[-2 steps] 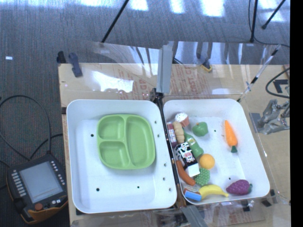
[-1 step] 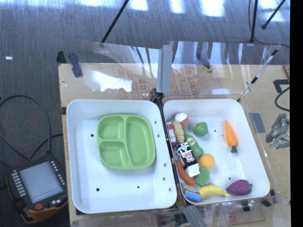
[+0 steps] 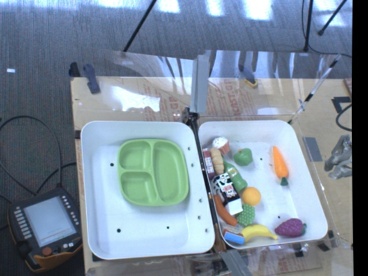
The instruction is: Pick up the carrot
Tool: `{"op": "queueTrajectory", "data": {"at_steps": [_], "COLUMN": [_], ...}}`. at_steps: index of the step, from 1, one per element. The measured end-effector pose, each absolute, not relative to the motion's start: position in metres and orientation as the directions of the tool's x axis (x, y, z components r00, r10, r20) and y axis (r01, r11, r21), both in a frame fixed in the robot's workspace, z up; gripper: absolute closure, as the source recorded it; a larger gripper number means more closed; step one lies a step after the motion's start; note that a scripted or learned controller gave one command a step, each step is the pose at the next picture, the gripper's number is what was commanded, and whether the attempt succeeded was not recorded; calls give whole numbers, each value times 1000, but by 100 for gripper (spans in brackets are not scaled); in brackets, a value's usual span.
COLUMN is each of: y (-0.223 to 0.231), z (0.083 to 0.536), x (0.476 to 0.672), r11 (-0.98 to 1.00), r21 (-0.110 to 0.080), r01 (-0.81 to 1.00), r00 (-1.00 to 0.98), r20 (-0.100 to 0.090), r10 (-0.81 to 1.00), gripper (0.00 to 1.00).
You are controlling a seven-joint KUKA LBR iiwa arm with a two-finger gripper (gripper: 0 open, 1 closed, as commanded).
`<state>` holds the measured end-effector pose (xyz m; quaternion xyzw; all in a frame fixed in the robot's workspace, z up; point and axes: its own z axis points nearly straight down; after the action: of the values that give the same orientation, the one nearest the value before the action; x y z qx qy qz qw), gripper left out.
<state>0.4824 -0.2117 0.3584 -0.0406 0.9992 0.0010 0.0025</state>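
Colours we see in the two white bins

We see an orange carrot with a green tip, a light green tray, a yellow banana.

— What sort of place is this?

— A robotics lab, by the look of it. The tabletop is a bare work surface with clear panels standing along its back edge, and two white bins sit side by side on it.

— Anything else?

— A teach pendant with a screen lies on the grey carpet, cabled up. Thin black stand legs rise behind. The food in the right bin looks like plastic toys.
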Motion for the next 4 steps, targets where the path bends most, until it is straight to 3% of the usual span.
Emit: {"op": "queueTrajectory", "data": {"at_steps": [2, 4], "y": [-210, -212], "z": [383, 357], "x": [483, 494], "r11": [977, 967], "r21": [1, 2], "r01": [-213, -253], "r00": [-977, -967], "r20": [-3, -1], "r10": [-213, -253], "gripper": [100, 100]}}
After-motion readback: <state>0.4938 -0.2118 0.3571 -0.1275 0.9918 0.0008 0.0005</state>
